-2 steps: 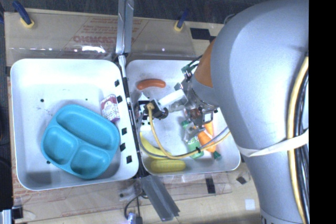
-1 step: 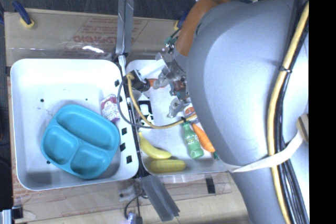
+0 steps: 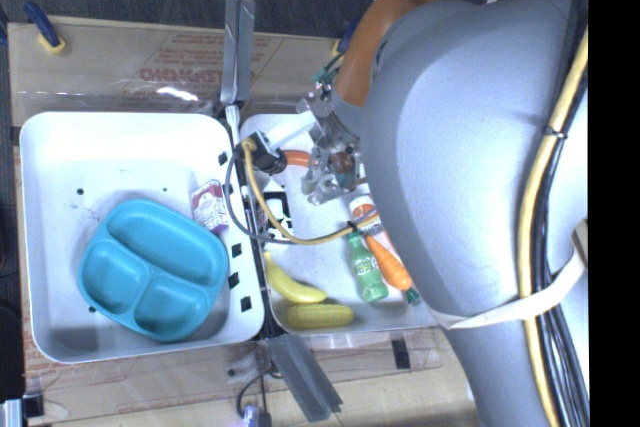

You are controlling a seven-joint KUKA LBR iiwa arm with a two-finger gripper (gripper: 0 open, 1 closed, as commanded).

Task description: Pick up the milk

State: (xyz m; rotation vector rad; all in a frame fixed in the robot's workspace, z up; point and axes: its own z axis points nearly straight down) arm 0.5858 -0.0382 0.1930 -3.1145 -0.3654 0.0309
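The milk is a small white carton with a purple and red label. It lies in the left bin, against that bin's right wall and just beyond the blue plate. My gripper hangs low over the upper middle of the right bin, well to the right of the milk and across the divider between the bins. The metal wrist and the grey arm cover much of that bin. I see nothing held in the gripper.
A blue divided plate fills the left bin's lower middle. The right bin holds a banana, a corn cob, a green bottle, a carrot and an orange item. A yellow cable loops over the divider.
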